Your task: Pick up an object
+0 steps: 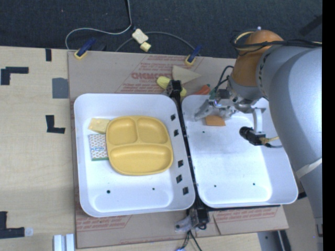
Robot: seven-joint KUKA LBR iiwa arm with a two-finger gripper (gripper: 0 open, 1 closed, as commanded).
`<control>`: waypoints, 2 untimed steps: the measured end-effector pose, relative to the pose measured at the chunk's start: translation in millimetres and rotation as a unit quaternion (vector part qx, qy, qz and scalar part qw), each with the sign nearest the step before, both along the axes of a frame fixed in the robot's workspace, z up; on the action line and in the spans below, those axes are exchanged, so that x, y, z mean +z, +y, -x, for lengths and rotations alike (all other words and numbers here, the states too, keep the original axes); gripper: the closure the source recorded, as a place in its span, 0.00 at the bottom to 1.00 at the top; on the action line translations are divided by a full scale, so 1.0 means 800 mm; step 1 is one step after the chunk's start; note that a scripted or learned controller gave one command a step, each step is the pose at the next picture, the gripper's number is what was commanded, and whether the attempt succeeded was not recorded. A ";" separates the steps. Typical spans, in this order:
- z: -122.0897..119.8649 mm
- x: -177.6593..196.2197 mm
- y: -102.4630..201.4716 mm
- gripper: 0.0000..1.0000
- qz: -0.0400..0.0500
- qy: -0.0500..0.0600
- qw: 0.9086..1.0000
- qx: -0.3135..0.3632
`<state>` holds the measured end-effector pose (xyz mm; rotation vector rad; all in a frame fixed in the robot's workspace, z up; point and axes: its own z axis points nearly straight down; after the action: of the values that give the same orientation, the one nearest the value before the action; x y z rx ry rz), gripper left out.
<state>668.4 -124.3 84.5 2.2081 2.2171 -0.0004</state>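
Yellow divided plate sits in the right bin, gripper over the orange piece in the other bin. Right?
Not quite. The camera view shows the yellow divided plate in the left bin, not the right. The gripper is over the orange piece in the other bin, the right bin.

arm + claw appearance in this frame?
Arm: bulky, rounded, light grey shell, with an orange band above the wrist. Thin dark cables loop around the wrist. Claw: small, silver-grey metal. A black stubby fitting sticks out on the wrist's side.
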 end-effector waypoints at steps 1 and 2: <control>0.001 0.015 0.002 1.00 -0.003 0.002 1.000 0.000; 0.002 0.014 0.001 0.00 -0.002 0.003 1.000 0.000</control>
<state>667.0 -123.1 96.0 2.2136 2.2213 -0.0016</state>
